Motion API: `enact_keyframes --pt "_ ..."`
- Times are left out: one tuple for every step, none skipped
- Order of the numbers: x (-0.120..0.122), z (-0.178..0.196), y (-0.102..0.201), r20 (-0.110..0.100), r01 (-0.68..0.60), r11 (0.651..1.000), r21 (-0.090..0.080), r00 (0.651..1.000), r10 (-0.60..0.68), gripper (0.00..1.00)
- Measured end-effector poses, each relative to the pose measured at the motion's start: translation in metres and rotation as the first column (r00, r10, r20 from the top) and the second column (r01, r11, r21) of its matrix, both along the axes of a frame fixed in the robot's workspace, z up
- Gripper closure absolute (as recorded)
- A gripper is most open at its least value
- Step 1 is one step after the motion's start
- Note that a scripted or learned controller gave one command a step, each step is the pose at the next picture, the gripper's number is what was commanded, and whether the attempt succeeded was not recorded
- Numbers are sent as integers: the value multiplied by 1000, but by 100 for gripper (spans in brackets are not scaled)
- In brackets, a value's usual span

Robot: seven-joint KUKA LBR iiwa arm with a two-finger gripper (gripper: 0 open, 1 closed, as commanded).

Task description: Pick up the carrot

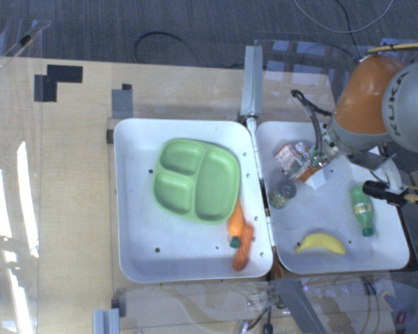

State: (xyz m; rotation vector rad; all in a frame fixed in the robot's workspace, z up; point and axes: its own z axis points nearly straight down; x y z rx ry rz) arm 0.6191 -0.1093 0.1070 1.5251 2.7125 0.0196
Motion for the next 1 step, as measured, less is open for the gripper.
enact_keyframes --pt "10 -13 16 -12 188 982 4 982 -188 100"
